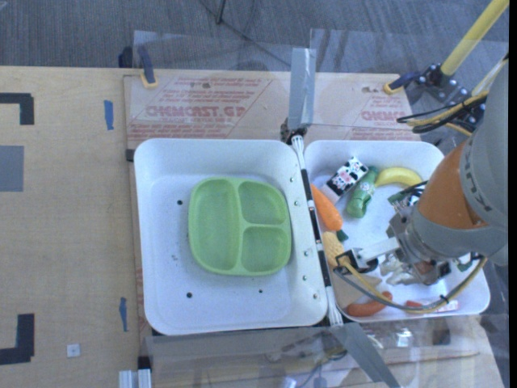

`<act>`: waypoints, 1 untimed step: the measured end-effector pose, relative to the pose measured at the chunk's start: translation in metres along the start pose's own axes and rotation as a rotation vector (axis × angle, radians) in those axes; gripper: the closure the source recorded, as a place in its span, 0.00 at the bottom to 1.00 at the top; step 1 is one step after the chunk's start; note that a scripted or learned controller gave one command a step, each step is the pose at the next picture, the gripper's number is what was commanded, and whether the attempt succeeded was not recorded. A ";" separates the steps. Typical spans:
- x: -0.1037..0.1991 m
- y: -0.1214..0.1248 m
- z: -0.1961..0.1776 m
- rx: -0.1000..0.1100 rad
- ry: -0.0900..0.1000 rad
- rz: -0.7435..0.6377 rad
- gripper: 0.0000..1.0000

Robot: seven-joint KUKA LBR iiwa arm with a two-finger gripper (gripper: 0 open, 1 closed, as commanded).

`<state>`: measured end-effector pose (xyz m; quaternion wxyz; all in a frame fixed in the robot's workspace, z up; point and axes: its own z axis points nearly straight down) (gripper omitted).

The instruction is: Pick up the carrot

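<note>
Carrot unlabelled — backboard reads "CHEMCAST".

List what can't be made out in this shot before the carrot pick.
- Gripper: the wrist above it hides whether it is open or shut, camera view.
- Right bin: the arm covers much of its floor and right rim.
- Carrot: its lower end merges with the yellow item below it; contact is unclear.
- Orange item at the bin's near edge: crossed by cables, identity unclear.
</note>
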<state>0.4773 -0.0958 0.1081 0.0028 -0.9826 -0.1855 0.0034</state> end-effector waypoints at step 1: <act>0.046 0.007 -0.076 -0.004 0.003 0.169 1.00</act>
